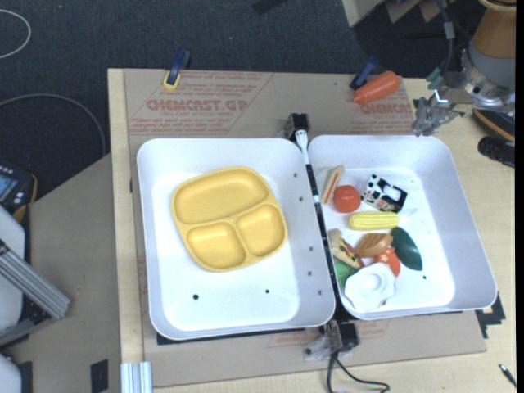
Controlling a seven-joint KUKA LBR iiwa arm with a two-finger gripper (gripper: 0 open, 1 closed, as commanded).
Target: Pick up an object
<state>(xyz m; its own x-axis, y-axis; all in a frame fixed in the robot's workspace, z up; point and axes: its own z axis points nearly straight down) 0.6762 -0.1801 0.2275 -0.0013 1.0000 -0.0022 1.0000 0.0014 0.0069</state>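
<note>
Hand (429, 115) hangs above the right bin's (467, 219) far rim, carrying nothing.
Toys cluster inside this bin, the corn (373, 220) central; whether the hand is parted, I cannot tell.

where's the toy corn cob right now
The toy corn cob lies in the right bin, about mid-bin, just below the black-and-white cow toy and the red tomato, above the dark green leaf.
</note>
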